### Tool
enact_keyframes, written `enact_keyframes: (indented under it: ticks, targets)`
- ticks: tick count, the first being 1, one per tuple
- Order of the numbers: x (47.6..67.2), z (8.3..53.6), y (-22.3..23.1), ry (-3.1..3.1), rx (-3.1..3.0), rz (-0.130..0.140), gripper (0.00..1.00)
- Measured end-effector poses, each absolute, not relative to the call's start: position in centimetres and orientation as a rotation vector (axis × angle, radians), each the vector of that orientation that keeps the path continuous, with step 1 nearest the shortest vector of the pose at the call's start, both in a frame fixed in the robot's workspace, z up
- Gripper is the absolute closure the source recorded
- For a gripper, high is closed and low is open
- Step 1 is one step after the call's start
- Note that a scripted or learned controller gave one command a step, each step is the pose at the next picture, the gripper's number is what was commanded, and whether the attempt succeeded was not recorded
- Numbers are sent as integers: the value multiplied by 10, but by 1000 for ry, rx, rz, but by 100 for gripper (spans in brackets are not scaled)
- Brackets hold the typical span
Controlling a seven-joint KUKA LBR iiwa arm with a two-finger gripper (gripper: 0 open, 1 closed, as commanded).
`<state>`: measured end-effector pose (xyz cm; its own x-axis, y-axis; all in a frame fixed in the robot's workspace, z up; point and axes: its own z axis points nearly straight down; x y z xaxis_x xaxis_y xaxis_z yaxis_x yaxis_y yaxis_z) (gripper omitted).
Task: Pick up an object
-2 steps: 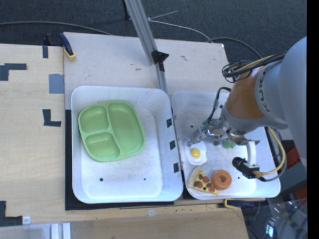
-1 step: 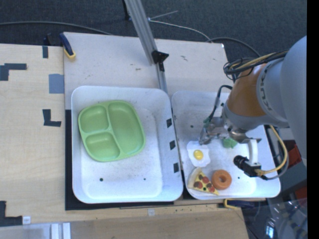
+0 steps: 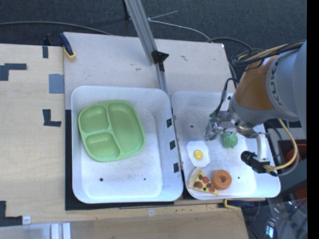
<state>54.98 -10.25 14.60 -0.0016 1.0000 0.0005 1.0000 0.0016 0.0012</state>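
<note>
Tool (image 3: pixel 214 132) low in right bin (image 3: pixel 187 103), finger state can't tell. Green toy (image 3: pixel 230 141) just beside it, above donut (image 3: pixel 222 179); probably light, stiff, rounded, so pinch across its middle.

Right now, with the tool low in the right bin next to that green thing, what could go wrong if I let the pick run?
1. The tool sits beside the small green toy, not visibly around it, so it may close on nothing.
2. The white fried-egg toy lies close below; a sideways sweep could knock it toward the pizza slice toy and brown doughnut toy.
3. The grey arm hides part of the shallow white right bin.
</note>
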Motion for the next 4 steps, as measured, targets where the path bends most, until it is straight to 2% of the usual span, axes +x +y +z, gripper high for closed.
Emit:
enact_keyframes:
  ticks: [1,2,3,4]
  targets:
    - [552,209,-103,2221,2217,5,100]
    - [550,252,-105,2221,2217,3,100]
    - [559,258,-50,2230,2215,2,100]
    - [572,244,-3,2229,2216,-2,100]
